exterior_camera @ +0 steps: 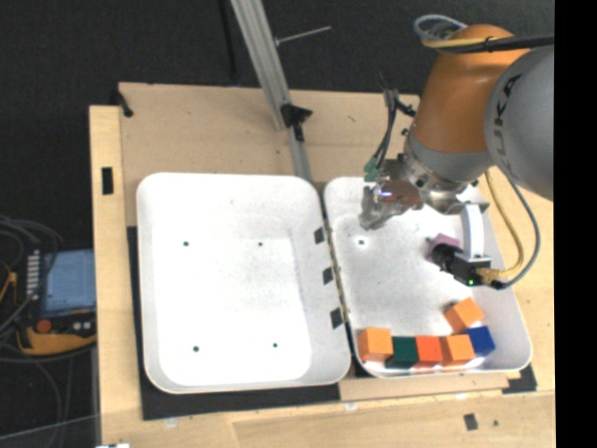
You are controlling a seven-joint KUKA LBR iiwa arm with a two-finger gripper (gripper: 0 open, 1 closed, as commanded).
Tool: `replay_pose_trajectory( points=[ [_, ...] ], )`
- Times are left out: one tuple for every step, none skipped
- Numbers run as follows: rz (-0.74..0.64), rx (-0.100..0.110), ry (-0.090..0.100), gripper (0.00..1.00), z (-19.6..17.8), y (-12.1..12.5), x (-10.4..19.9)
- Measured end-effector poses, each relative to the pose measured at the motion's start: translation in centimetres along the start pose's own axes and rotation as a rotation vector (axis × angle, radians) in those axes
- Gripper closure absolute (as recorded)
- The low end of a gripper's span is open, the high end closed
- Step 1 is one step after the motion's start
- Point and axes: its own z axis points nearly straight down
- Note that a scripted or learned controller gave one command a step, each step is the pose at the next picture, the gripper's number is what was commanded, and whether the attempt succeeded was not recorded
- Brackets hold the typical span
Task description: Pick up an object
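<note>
Arm: grey with orange band [462, 82], reaching in from the right over the right bin [373, 269].
Gripper [376, 208]: low over the upper left part of the right bin; whether it is spread or pressed together cannot be told, and nothing is seen between its tips.
Blocks: orange block [375, 343], green block [404, 350], a second orange [430, 348], a third orange [458, 348] and blue block [481, 340] lie in a row along the near wall of the right bin; a tilted orange block [465, 314] sits just above them.
Purple piece [445, 242]: near the bin's right side.
Left bin [168, 203]: beside the right bin.

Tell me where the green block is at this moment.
The green block lies in the right bin, along its near wall, between two orange blocks.
</note>
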Motion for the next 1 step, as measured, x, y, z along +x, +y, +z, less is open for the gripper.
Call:
replay_pose_trajectory(
  points=[
    [-0.002, 0.000, 0.001, 1.00, 1.37, -1.97, 5.50]
  ],
)
